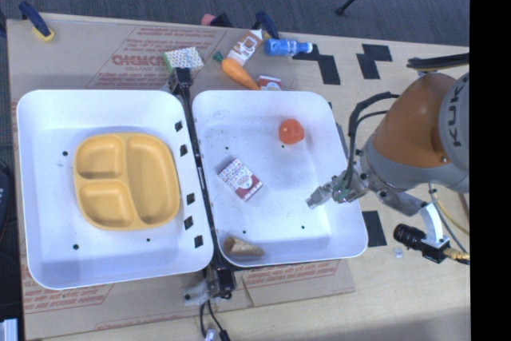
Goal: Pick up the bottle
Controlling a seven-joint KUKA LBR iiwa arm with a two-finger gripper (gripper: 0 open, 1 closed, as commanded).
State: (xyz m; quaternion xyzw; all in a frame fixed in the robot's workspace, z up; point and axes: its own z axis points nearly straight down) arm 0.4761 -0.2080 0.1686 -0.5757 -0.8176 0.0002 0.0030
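A: Where's the tool (327, 194)?

B: Low over the right bin (209, 109), near its right wall. Whether it is spread or pinching, I cannot tell.

A: And the bottle (287, 47)?

B: Lying on the desk (383, 287) beyond the bin's far rim, well apart from the tool. A carrot (239, 73) and a small carton (243, 49) lie just left of it.

A: Anything closer?

B: A red-and-white packet (240, 180) to the tool's left, an orange-red round piece (291, 132) farther up the bin. The yellow divided plate (126, 180) sits in the left bin (32, 112).
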